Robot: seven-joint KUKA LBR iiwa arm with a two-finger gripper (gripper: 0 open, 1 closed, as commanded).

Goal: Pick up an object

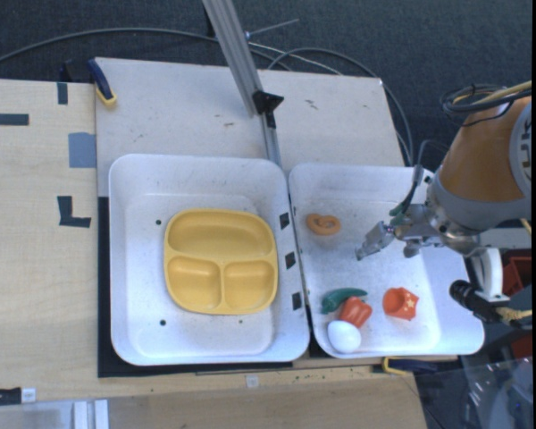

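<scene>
Down at the bottom edge of the right bin [447,342] sits a white egg [344,336], touching a red pepper [355,312] that has a dark green bit [342,298] poking out just above it. Just to the right of those is a small red-orange toy [400,303] with a yellow mark on it, apart from the pepper. Further up in that same bin, near the divider, lies a brownish pretzel-looking thing [322,225] all by itself. Over that bin the gripper [372,244] hovers, arm coming in from the right with its orange band, and it sits between the pretzel and the red-orange toy without touching either. Nothing is between its fingers, and honestly whether they're spread or closed is too hard to make out from this angle. Left bin [125,266] has a yellow divided plate [221,261] lying flat in the middle, three compartments
</scene>
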